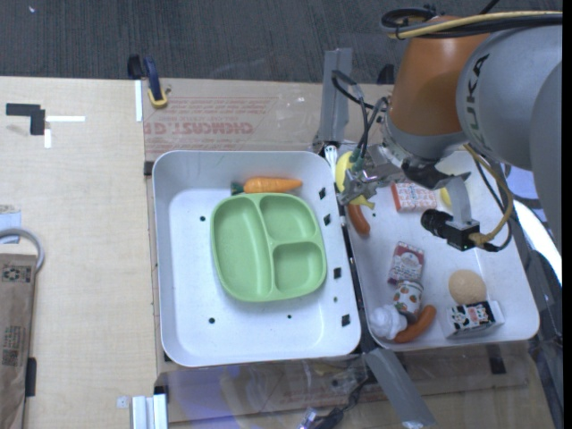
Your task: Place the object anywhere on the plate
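Observation:
A green divided plate point(268, 245) lies in the middle of the left bin point(183, 320). An orange carrot point(273, 185) rests on the bin floor just behind the plate's far rim. My gripper point(358, 191) hangs over the near-left corner of the right bin point(523, 315), close to the wall between the bins. Directly under it lies a small reddish-brown sausage point(359, 220), and a yellow item point(343, 170) sits just behind it. The arm's body hides part of that corner.
The right bin also holds a red and white packet point(413, 195), a small carton point(407, 263), a round bun point(466, 285), a cow-patterned carton point(471, 316), another sausage point(416, 324) and a white toy point(385, 321).

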